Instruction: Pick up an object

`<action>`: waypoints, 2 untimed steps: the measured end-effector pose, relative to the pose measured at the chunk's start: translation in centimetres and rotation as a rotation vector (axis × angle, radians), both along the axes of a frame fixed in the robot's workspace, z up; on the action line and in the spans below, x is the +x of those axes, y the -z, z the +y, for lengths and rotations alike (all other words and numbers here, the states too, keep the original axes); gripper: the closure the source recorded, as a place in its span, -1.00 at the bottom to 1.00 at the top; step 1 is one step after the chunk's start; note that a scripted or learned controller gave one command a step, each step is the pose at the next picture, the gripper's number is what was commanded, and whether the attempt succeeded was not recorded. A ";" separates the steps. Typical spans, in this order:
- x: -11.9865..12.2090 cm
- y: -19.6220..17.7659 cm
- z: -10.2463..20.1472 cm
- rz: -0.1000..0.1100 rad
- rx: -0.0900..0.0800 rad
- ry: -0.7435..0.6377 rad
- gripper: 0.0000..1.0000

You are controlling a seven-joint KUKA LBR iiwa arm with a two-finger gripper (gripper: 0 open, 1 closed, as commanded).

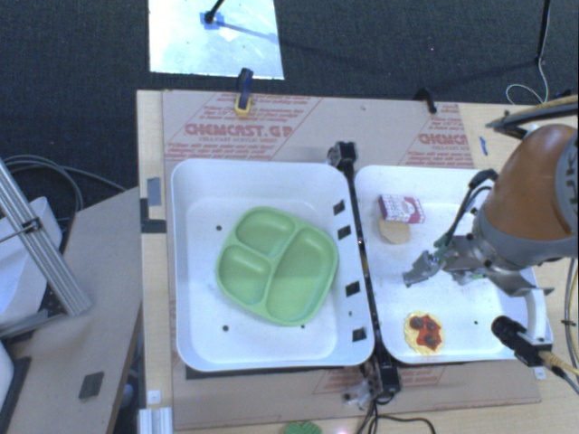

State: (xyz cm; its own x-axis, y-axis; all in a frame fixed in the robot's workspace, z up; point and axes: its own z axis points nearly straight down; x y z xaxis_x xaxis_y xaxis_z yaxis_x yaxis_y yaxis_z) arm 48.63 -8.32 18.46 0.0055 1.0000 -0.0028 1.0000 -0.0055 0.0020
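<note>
In the right bin lie a red-and-white packet, a tan round cookie-like piece just below it, and a small toy pizza with red toppings near the front wall. My gripper hangs over the middle of this bin, reaching in from the right, between the cookie and the pizza. Nothing shows between its fingers. A green divided plate sits in the left bin.
The arm's orange-banded body covers the right side of the right bin. Black clips line the divider between the bins. A cardboard sheet lies under both bins, and a metal frame stands at far left.
</note>
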 end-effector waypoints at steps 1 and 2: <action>0.2 -1.1 0.5 -0.003 0.002 -0.010 1.00; 7.0 10.5 -2.9 -0.005 -0.001 -0.008 1.00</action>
State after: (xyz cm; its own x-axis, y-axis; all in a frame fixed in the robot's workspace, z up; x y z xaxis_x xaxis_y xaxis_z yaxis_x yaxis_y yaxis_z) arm 55.59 -11.17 7.98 -0.0026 1.0000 -0.0039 1.0000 0.0027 0.0069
